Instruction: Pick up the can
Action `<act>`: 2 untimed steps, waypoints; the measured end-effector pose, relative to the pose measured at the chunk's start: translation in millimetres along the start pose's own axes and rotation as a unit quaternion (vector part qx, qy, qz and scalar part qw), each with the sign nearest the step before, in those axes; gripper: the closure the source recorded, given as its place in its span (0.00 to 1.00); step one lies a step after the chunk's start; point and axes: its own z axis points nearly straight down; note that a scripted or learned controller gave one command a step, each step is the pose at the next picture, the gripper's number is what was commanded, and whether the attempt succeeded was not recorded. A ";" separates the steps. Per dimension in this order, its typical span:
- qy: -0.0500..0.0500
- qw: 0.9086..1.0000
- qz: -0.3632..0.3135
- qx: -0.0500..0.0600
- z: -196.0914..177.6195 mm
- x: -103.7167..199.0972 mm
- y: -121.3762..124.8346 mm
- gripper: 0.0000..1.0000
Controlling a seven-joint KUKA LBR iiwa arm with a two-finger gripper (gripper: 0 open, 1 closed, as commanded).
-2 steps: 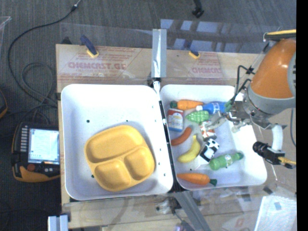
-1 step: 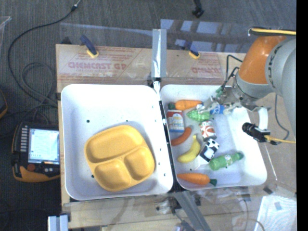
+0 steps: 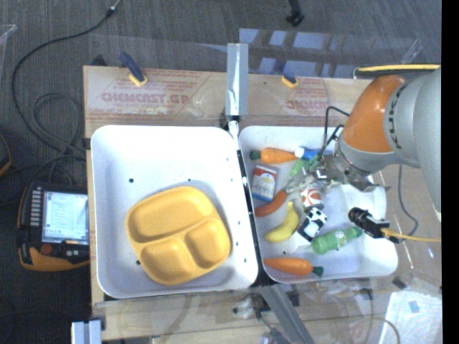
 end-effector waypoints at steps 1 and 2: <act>0.000 1.000 0.000 -0.001 -9.7 -0.6 0.7 1.00; 0.001 0.999 0.054 0.006 -139.5 38.8 -21.4 1.00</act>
